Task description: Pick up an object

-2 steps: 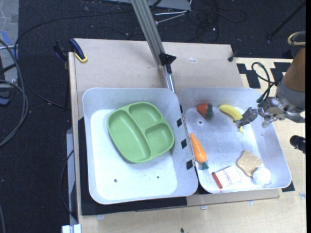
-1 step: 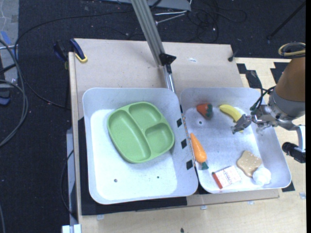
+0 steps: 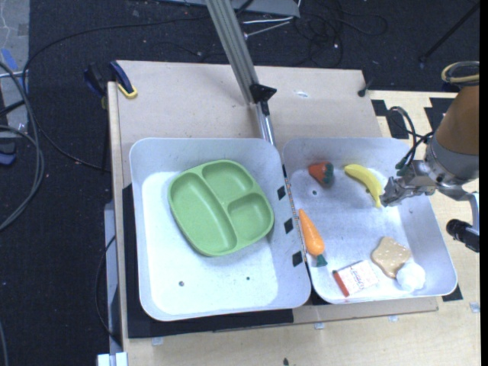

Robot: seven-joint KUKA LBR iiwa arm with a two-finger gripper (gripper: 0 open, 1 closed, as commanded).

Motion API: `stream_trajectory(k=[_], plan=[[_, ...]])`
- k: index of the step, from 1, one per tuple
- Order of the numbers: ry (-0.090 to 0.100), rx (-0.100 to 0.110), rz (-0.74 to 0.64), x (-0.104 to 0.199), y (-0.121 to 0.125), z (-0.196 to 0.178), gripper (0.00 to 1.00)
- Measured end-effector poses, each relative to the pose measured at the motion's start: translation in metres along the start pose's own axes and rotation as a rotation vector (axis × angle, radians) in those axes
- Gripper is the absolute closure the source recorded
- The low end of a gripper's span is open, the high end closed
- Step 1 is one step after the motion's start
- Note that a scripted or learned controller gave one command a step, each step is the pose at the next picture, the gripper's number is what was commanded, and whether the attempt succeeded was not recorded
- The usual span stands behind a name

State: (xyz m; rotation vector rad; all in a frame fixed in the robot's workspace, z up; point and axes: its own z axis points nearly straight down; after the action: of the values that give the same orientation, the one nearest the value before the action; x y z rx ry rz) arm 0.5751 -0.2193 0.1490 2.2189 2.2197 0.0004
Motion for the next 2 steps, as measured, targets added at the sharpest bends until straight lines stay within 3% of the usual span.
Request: stream_trajectory(k=[2], plan=[[-0.001,-0.004,-0.002,0.000,0.000,-0.116,1.00]])
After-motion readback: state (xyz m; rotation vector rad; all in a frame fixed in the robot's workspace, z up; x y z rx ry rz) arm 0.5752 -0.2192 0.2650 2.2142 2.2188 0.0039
